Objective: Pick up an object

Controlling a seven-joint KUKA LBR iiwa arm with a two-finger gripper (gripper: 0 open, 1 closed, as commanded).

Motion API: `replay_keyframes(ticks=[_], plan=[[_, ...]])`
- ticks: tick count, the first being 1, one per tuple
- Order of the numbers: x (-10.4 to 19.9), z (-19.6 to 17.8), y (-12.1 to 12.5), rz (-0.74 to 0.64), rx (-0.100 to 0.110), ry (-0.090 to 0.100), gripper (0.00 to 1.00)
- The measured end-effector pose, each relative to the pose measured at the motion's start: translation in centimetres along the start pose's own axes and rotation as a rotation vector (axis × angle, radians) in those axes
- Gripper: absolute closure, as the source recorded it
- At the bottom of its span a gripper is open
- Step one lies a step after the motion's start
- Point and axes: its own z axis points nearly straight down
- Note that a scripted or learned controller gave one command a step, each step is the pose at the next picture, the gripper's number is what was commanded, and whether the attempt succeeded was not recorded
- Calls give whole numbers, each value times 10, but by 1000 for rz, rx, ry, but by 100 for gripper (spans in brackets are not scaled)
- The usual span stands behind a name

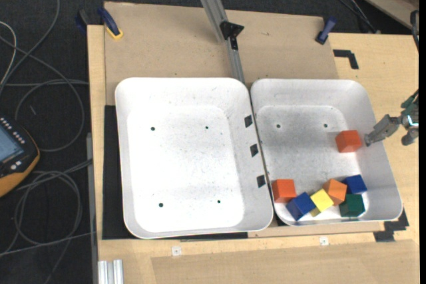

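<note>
Orange block [348, 141], just left of hand [389, 132]

Dark carpet floor [46, 30], loose cables [40, 163]

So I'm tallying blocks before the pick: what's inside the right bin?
The right bin holds seven blocks: a lone orange block near the gripper, plus six clustered at the near edge, orange, blue, yellow, orange, blue, green. Anything beneath the cluster is hidden.
</note>
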Motion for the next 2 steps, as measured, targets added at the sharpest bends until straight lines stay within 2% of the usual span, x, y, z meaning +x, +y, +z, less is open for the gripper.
replay_keyframes(ticks=[1, 2], plan=[[0, -2, 1, -1, -5, -2, 0], [9, 44, 0, -1, -1, 0, 0]])
